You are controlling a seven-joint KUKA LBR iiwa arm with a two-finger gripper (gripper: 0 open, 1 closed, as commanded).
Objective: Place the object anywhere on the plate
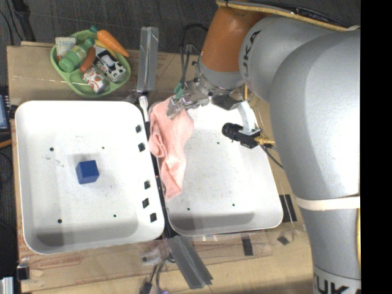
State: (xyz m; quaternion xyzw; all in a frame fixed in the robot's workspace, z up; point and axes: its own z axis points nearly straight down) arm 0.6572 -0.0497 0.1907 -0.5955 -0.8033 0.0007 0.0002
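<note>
A pink cloth (172, 152) lies bunched along the left side of the right bin (245, 188), partly over the divide between the bins. Its upper end is drawn up into my gripper (181, 101), which sits at the bin's far left corner and is shut on that end. The rest of the cloth trails down toward the near side. A small blue cube (87, 171) rests on the floor of the left bin (37, 127), well apart from the gripper.
A green bowl (67, 78) holding toy carrots and other small items stands beyond the left bin. A black cable fitting (240, 133) hangs off the wrist over the right bin. The arm's grey body (312, 103) covers the right side.
</note>
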